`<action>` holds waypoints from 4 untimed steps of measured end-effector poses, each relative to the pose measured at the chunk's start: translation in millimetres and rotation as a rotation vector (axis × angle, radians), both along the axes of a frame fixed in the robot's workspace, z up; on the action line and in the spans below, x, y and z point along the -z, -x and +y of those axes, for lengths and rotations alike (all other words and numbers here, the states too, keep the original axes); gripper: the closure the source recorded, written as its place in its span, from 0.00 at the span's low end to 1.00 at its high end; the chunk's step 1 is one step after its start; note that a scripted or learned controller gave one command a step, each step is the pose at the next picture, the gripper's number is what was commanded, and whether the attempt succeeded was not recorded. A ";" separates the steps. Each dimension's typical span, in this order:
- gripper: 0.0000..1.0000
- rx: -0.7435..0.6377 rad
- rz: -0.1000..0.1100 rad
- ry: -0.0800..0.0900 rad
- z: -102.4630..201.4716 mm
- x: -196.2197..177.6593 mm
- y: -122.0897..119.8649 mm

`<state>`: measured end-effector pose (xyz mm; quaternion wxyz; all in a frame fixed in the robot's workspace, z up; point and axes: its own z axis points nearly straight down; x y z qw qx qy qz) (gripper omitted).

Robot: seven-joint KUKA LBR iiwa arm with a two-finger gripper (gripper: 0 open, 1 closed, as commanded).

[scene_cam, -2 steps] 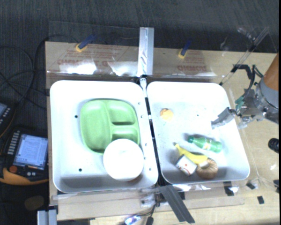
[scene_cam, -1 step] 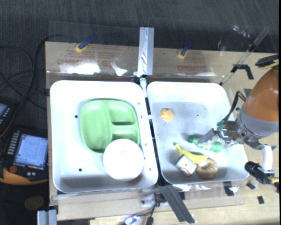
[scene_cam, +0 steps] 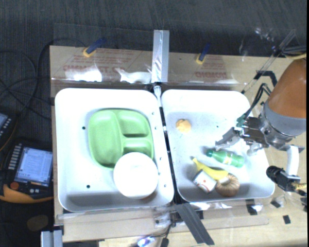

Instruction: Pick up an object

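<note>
We see hand (scene_cam: 240, 139) spread open above green bottle (scene_cam: 226, 157), right bin (scene_cam: 206, 99); nothing grasped, pickup still ahead.

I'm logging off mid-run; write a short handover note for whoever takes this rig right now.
Gripper: over the right bin, just above the green bottle; nothing seen between its fingers.
Right bin: green bottle, banana, small box, brown round item, small orange piece.
Left bin: green tray, white bowl.
Done: nothing lifted.
Left: grasp and lift one object; the bottle looks nearest.
</note>
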<state>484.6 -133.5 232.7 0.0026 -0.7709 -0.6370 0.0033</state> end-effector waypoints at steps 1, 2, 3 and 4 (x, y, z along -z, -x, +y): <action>0.00 0.037 0.002 -0.002 -6.7 106.6 2.0; 0.00 -0.035 -0.013 0.006 27.9 145.2 -0.8; 1.00 -0.036 -0.011 0.002 28.9 138.7 -2.4; 1.00 -0.159 0.001 0.001 118.6 53.3 -56.9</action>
